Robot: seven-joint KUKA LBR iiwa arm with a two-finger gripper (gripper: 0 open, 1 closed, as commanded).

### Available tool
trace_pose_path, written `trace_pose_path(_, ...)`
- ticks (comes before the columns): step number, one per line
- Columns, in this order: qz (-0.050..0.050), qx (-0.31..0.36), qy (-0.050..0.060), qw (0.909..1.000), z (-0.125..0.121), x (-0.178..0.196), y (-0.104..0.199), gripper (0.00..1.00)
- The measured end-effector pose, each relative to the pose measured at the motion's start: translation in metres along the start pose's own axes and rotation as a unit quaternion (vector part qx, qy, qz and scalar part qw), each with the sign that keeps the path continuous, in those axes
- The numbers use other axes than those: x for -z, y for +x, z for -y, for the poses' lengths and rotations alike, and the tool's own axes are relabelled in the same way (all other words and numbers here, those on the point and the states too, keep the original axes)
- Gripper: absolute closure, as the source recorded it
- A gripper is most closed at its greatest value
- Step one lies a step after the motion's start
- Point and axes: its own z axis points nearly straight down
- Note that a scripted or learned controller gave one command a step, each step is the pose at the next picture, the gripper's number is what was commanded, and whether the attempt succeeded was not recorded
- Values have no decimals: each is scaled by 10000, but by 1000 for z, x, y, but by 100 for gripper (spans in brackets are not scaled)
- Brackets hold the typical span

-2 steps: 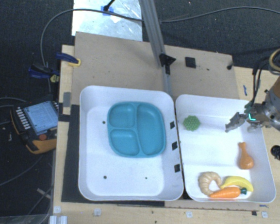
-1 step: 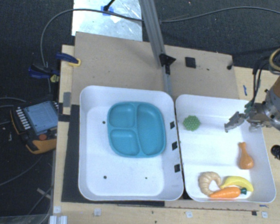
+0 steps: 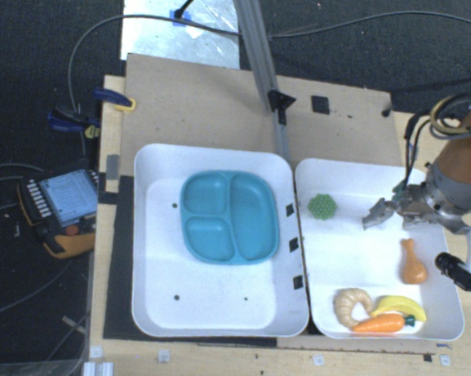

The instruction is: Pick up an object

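The gripper hung over the right bin, reaching in from the right with its fingers spread apart and nothing between them. Just beside and below it lay an orange drumstick-shaped toy, its long axis running roughly up and down the view, narrow end toward the gripper and bulbous end toward the near rim. A small green bumpy ball sat to the left of the fingers, apart from them. Along the bin's near edge lay a cluster: a pale curled croissant, a yellow banana lying across the view, and an orange carrot beneath it, pointing left with its green stem to the right. The left bin held a blue divided plate.
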Motion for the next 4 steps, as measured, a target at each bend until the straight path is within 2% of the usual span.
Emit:
trace_pose_path(1, -1, -20, 6, 10000, 2, -63, 2, 0)
trace_pose_path(2, 6, -25, -27, 10000, 0, -69, 2, 0)
trace_pose_path(3, 10, -24, -61, 10000, -2, -56, 2, 100)
trace_pose_path(4, 13, -8, -50, 10000, -10, 6, -3, 100)
